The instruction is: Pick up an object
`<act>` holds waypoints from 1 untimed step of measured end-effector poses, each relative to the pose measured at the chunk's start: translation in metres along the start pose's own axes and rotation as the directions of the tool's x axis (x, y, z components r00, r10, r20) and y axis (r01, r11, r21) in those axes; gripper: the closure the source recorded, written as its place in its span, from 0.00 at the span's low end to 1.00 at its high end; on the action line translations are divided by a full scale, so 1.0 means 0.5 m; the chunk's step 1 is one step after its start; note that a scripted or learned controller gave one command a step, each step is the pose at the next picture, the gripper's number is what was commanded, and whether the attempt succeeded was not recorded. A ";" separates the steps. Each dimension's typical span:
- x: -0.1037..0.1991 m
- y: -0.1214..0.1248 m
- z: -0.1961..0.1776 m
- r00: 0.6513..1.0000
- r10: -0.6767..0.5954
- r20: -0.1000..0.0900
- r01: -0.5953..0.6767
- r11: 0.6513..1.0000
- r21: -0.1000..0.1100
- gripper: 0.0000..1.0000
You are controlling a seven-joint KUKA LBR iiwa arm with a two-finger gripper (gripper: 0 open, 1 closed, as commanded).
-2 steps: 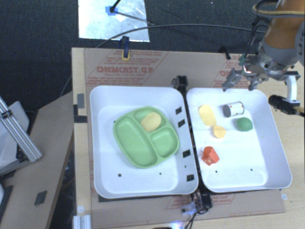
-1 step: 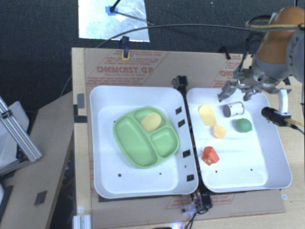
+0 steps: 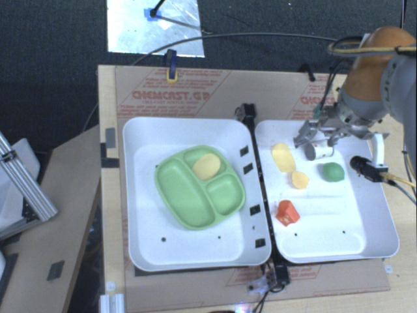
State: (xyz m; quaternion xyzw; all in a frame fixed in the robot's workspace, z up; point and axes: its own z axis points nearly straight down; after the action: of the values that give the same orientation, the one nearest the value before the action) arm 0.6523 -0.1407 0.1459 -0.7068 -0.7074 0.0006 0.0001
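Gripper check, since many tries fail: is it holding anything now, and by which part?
Nothing is held. The two-finger gripper hangs over the right white bin, with no object between its fingers; the round green object lies apart from it.

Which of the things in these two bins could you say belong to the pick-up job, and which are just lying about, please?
Belonging to the job:
- two-finger gripper, hovering in the right white bin
- pale yellow oblong piece
- small yellow-orange lump
- round green ball
- red blocky piece

Just lying about:
- green divided plastic tray in the left white bin
- yellow rounded lump in a tray compartment
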 end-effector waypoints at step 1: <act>-0.011 0.009 0.068 1.000 0.000 0.004 0.000 1.000 -0.012 0.00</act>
State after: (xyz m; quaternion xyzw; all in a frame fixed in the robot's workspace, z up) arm 0.6567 -0.1463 0.1120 -0.7068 -0.7073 -0.0019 -0.0057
